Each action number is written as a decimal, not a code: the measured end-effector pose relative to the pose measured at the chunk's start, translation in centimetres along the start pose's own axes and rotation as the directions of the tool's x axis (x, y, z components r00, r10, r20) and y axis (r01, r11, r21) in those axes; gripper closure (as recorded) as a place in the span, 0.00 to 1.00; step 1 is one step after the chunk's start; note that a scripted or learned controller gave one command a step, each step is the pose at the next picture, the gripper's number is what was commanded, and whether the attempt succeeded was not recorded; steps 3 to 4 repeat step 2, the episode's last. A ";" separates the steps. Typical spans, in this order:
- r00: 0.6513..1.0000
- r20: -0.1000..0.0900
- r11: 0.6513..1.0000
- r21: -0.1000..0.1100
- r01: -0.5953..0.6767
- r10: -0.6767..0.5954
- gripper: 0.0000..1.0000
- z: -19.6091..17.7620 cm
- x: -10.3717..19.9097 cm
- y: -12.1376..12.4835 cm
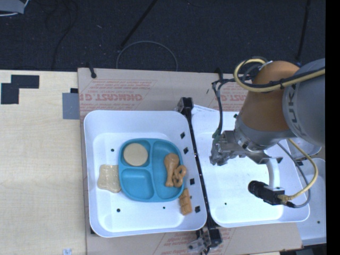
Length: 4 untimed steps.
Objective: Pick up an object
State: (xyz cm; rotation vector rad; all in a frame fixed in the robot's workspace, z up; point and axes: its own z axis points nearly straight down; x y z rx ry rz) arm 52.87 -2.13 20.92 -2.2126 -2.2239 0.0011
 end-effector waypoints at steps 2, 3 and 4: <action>1.000 0.001 1.000 0.001 0.000 0.000 1.00 0.8 10.9 -0.9; 1.000 0.001 1.000 0.001 0.000 0.000 1.00 0.8 10.9 -0.9; 1.000 0.001 1.000 0.001 0.000 0.000 1.00 0.8 10.9 -0.9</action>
